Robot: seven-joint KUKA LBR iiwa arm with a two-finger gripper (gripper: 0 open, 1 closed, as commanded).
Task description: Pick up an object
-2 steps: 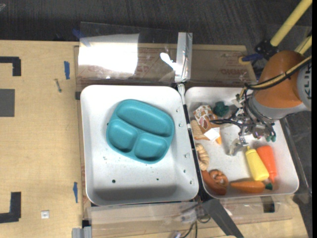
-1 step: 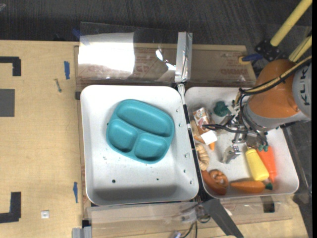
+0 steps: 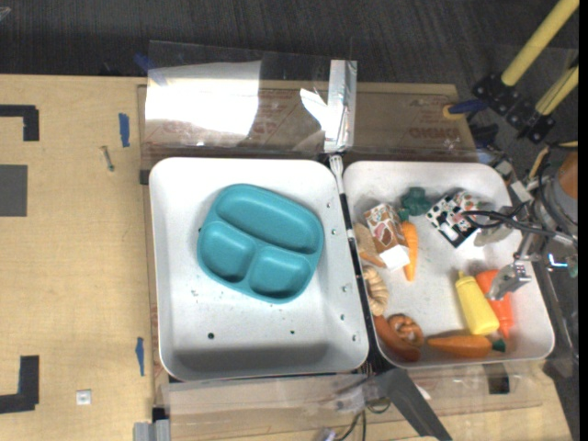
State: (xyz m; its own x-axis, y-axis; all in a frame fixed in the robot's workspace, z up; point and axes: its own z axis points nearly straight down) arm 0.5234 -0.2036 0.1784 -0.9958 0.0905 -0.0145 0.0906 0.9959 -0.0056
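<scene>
The right white bin (image 3: 533,343) holds several toy foods. A yellow bottle (image 3: 476,306) lies near its right side, with an orange piece (image 3: 504,316) just beside it. A long carrot (image 3: 457,344) rests along the front wall and a smaller carrot (image 3: 410,248) lies near the middle. A black-and-white patterned item (image 3: 452,215) and a dark green piece (image 3: 418,199) sit at the back. My gripper (image 3: 505,283) hangs low over the right part of this bin, just right of the yellow bottle's top and above the orange piece. I see nothing held in it.
A teal divided plate (image 3: 261,240) lies in the left bin (image 3: 184,338). In the right bin's left part are a brown snack packet (image 3: 380,227), a white cube (image 3: 395,257), a peanut-like string (image 3: 377,288) and a brown pastry (image 3: 401,330). Cables (image 3: 501,217) trail from the arm.
</scene>
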